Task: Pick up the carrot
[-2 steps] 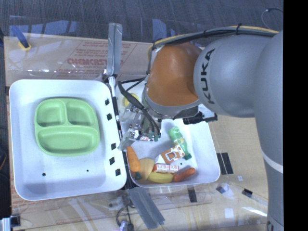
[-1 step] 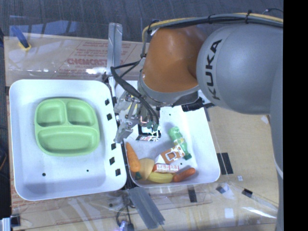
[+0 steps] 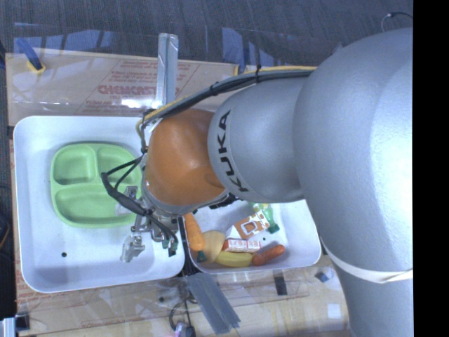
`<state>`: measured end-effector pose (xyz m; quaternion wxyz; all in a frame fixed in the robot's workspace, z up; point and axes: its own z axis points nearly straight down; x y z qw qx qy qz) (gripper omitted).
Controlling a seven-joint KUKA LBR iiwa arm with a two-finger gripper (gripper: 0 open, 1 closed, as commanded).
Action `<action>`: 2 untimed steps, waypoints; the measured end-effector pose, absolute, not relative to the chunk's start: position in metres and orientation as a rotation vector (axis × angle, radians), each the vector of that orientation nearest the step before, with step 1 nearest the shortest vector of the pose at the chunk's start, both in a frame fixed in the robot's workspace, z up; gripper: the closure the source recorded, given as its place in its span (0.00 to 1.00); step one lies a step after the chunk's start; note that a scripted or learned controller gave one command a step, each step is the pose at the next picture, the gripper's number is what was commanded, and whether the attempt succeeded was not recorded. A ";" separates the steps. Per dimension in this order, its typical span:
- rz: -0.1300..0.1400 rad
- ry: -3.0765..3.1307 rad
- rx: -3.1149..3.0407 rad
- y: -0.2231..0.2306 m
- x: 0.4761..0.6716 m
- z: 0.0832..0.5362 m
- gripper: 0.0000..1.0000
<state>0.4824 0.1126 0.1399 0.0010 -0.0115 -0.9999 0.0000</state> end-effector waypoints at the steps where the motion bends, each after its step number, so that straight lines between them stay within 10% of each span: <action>1: 0.001 -3.131 0.223 0.175 0.544 0.090 0.00; 2: 0.003 -3.116 0.225 0.175 0.541 0.094 1.00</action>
